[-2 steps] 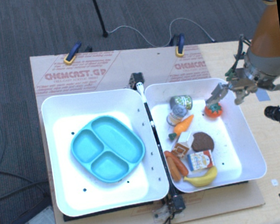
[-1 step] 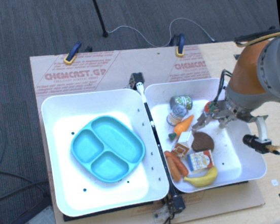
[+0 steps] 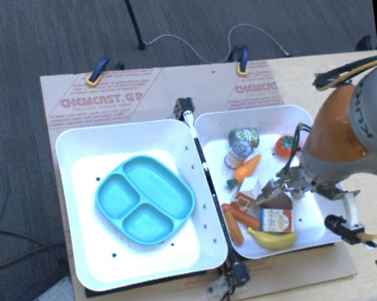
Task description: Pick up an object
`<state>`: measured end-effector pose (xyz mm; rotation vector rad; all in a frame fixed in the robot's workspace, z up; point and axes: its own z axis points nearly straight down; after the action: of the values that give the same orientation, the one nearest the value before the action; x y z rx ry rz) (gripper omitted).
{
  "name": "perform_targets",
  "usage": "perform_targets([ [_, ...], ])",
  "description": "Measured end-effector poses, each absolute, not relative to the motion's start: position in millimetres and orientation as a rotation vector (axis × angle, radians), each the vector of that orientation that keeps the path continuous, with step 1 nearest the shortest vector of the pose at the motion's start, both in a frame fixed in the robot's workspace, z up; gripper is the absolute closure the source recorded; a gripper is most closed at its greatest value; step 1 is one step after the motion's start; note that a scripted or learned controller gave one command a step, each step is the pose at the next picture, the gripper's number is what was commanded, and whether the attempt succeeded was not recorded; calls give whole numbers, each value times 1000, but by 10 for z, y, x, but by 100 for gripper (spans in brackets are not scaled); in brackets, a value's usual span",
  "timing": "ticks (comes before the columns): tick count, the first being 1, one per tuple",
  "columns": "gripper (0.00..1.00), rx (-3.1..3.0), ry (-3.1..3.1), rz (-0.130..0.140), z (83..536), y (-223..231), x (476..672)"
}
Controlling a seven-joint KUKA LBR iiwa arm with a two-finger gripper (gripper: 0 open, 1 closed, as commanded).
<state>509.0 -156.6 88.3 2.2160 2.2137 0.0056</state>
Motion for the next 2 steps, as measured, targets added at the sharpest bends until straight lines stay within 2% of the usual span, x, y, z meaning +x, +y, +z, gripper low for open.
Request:
perform_targets([
  [1,100,2215,2213,6,984,-1568,5097],
  [2,100,2220,2223,0,1844,-836,5057],
])
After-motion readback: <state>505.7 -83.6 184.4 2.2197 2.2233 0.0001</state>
